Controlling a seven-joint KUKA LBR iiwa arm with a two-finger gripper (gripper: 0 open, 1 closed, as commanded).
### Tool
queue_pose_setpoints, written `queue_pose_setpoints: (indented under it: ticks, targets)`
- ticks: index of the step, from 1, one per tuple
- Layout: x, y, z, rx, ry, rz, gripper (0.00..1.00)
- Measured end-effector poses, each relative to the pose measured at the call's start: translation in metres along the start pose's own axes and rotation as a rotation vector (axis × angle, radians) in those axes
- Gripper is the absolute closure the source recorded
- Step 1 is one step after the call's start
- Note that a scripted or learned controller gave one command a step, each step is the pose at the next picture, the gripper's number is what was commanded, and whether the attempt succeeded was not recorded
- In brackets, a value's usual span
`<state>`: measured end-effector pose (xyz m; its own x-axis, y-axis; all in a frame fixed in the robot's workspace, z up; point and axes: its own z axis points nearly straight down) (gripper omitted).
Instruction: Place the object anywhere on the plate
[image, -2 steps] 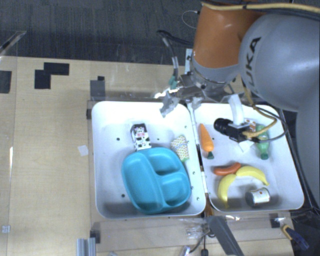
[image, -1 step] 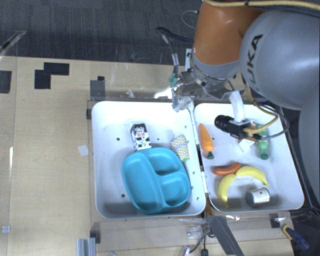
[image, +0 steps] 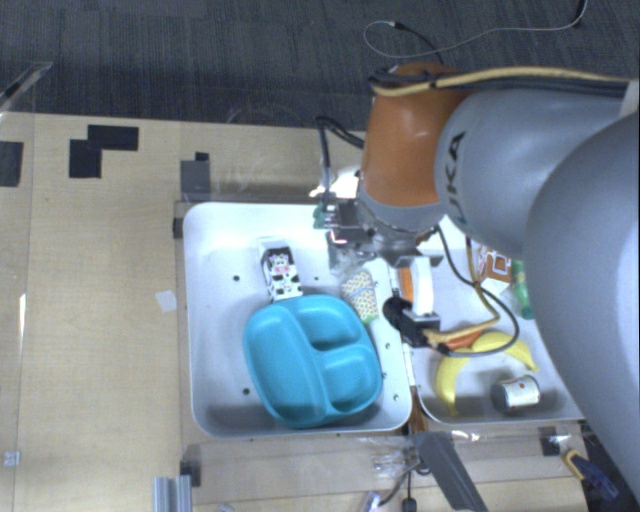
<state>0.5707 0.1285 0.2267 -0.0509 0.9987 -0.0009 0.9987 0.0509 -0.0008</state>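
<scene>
One banana beside silver can

Plate smooth blue plastic; bin glossy white; bench matt wood.

The plate is a turquoise, three-compartment tray with rounded corners, lying flat and slightly turned in the left white bin, filling its lower middle and reaching towards its lower right corner. Its compartments look bare. Just beyond the plate's far right corner, touching or nearly touching its rim, sits a small pale object with a yellow-green speckled pattern, tilted. Just off the plate's far left corner lies a small white packet with dark and red print, flat on the bin floor
</scene>
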Motion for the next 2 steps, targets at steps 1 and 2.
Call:
queue_pose_setpoints:
  ticks: [1, 2]
  targets:
    - [0.000, 0.000, 0.000, 0.000, 0.000, 0.001, 0.00]
    - [-0.009, -0.019, 0.051, 0.001, 0.000, -0.058, 0.00]
